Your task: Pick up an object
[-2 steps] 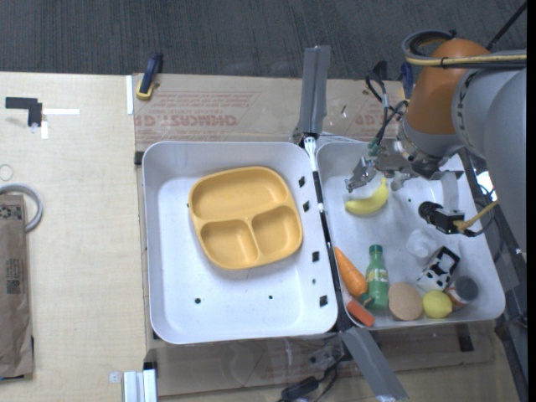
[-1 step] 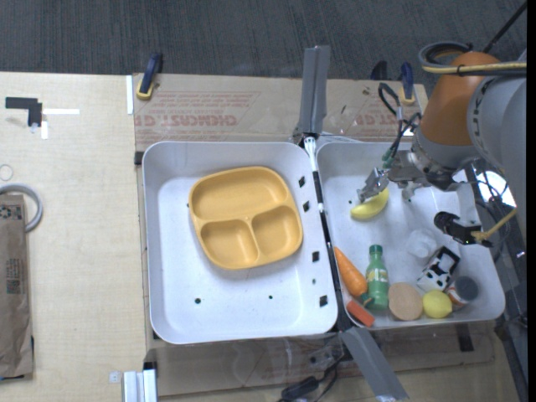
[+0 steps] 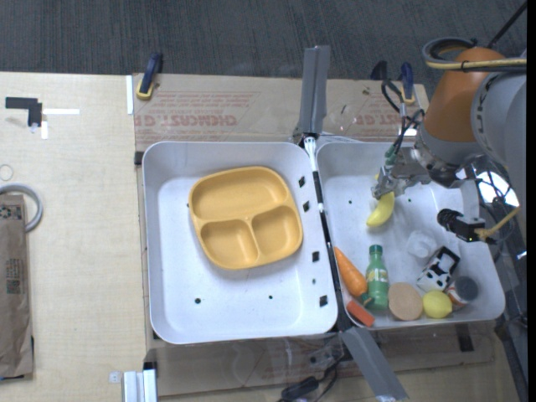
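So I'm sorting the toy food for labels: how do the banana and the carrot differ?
The banana is yellow; the carrot is orange. The banana lies near the middle of the right bin, just under the gripper; the carrot rests along that bin's left wall, beside the green bottle. The banana is curved, the carrot straight and tapered. Both lie in the right bin.

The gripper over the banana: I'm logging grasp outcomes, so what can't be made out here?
- Gripper in the camera view: too small and cluttered to tell how it stands, or whether it touches the banana.
- Black-and-white object: too small to identify.
- Arm: cut off by the right edge.
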`<state>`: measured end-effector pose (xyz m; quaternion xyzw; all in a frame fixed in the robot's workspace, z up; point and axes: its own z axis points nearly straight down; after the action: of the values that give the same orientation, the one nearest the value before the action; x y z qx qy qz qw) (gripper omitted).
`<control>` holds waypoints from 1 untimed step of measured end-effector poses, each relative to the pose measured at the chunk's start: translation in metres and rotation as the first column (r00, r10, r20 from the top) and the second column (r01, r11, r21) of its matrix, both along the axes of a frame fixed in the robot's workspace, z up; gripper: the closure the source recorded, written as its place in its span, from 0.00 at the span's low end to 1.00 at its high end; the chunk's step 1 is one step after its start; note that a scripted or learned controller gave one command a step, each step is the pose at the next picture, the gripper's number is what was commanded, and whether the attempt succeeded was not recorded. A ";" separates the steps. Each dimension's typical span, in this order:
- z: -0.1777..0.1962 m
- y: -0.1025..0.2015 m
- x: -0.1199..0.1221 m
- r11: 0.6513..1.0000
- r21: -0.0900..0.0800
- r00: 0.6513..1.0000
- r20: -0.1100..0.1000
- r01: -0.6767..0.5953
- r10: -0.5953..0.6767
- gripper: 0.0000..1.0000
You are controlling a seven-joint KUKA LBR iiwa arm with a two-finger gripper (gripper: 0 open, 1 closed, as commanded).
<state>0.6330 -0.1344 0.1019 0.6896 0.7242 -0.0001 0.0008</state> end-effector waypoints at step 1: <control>-0.010 -0.025 0.011 1.000 0.000 1.000 0.000 0.008 -0.008 1.00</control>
<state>0.6443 -0.1591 0.0920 0.6924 0.7215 -0.0001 0.0010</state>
